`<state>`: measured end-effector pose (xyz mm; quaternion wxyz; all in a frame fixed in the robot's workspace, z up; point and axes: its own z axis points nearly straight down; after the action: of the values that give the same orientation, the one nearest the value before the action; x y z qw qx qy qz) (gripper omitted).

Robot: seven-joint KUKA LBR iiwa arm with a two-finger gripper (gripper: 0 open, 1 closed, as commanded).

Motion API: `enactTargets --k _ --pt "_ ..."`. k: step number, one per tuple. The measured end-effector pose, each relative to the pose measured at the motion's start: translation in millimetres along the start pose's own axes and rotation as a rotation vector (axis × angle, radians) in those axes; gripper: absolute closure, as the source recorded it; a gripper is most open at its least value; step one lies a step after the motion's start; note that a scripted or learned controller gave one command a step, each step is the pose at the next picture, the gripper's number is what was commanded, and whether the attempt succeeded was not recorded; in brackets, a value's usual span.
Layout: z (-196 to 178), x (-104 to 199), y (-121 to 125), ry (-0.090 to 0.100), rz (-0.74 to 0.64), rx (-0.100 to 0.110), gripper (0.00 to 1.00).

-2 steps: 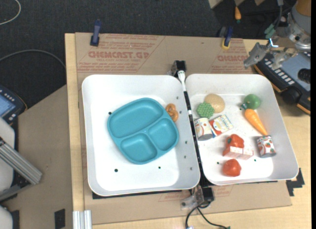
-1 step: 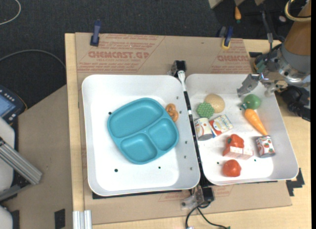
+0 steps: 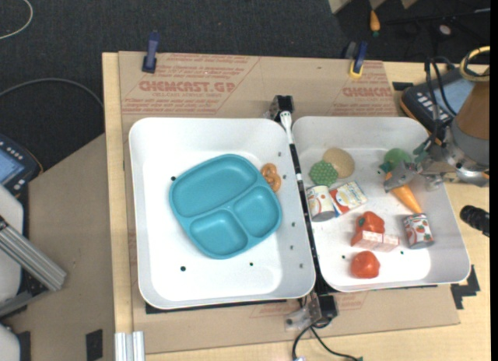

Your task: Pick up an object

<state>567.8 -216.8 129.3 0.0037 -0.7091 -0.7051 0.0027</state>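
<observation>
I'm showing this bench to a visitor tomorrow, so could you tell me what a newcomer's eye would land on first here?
The big blue divided plate in the left bin stands out first, with a small pretzel at its upper right edge. Next comes the right bin, scattered with toy food: a red tomato, an orange carrot and a small can. The claw hangs over that bin's upper right, just above the carrot.

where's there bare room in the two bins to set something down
Left bin: bare floor along the near edge, below the blue divided plate, and a strip down its left side. A pretzel sits by the plate's upper right. Right bin: crowded with a tomato, carrot, small cartons and the gripper; its far strip above these is bare.
</observation>
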Motion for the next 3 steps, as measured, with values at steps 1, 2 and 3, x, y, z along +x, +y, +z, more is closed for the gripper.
enactTargets --k 1,2,3 --pt "44 1 71 0.014 -0.012 -0.01 0.0" --pt "32 -2 69 0.002 -0.012 -0.012 1.0" --pt "2 -7 2 0.001 -0.003 -0.004 1.0"
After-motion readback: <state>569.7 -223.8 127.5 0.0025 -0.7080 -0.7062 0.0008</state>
